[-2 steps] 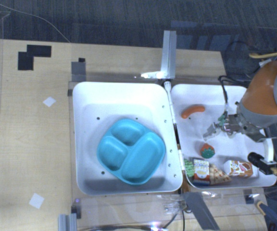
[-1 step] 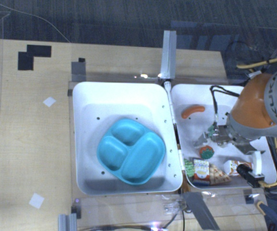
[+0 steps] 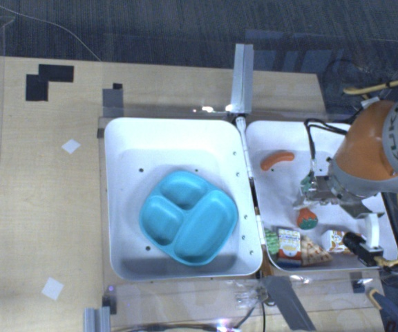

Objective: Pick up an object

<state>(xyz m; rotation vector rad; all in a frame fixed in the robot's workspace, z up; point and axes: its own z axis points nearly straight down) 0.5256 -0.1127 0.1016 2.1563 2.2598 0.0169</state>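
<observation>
The right bin (image 3: 282, 133) holds an orange-red sausage (image 3: 277, 160) near its back left. A small round orange and green toy (image 3: 307, 218) lies near the middle. Several small food packets (image 3: 290, 244) line the front wall, among them a white one (image 3: 334, 241). My gripper (image 3: 314, 189) hangs over the right bin, just behind the orange and green toy and to the right of the sausage. I see nothing held in it. The arm's orange band (image 3: 365, 147) covers the bin's right part.
The left bin (image 3: 126, 151) carries a blue divided plate (image 3: 188, 216) in its middle. A metal post (image 3: 242, 78) stands behind the wall between the bins. Black cables (image 3: 365, 251) run along the right bin's front right corner.
</observation>
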